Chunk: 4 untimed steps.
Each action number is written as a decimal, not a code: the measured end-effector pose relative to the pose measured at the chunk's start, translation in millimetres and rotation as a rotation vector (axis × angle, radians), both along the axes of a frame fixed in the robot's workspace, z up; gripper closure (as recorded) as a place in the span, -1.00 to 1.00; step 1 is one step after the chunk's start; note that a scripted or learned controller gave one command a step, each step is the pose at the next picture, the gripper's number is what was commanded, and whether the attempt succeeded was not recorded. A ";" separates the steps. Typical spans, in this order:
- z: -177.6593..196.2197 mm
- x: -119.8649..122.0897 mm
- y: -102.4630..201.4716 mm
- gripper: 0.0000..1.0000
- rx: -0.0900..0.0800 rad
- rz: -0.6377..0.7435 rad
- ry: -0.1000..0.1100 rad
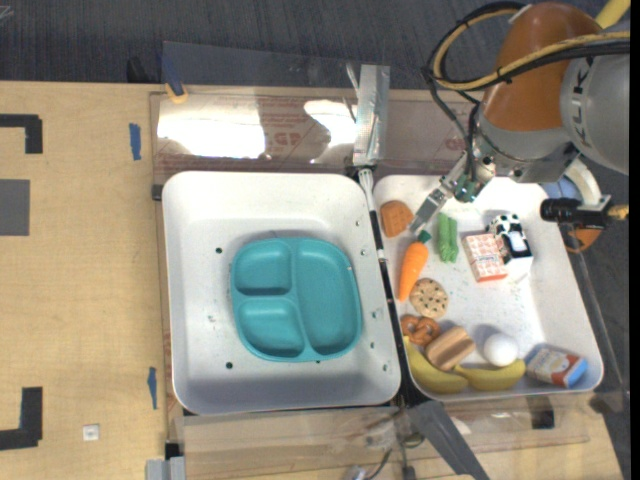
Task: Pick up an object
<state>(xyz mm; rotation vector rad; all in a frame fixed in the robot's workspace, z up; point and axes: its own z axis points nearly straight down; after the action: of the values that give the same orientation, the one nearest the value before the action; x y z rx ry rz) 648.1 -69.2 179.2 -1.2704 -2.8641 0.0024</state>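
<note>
Camera view, looking down at a slant on the bench. We see two shallow white bins side by side. The left bin (pixel 190 208) holds a teal divided plate (pixel 296 298) with three compartments. The right bin (pixel 560 298) holds the loose objects: a brown bun-like piece (pixel 397 217) near its upper left corner, a green block (pixel 446 238), an orange carrot (pixel 411 268) just beside the bin's left wall, a chocolate-chip cookie (pixel 429 296), a pretzel-like piece (pixel 418 328), a hot dog (pixel 449 348), a white egg (pixel 499 350), a yellow banana (pixel 470 374) along the near wall, a small red-and-white carton (pixel 485 256), a black-and-white toy (pixel 513 236) touching the carton's upper right, and a can-like item (pixel 556 365) in red, white and blue at the near right corner. We can read no print on the carton or the can; it is too small.

The arm enters from the right, its orange band (pixel 535 68) above the grey wrist, where we read part of the maker's letters "KU" (pixel 583 88). The gripper (pixel 436 208) hangs over the upper left part of the right bin, tilted toward the bun-like piece, just above the green block. We cannot tell its state, and we see nothing held in it.
</note>
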 end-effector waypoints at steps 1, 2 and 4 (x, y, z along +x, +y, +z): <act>-32.1 -26.7 -26.8 -1.00 -0.003 -0.291 -0.006; -75.2 -9.6 -41.7 -1.00 -0.002 -0.339 -0.029; -12.9 -20.9 -65.9 1.00 -0.004 -0.494 -0.015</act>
<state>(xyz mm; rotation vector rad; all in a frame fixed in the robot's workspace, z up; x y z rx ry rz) 627.3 -135.1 166.4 -1.9414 -2.4782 -0.0038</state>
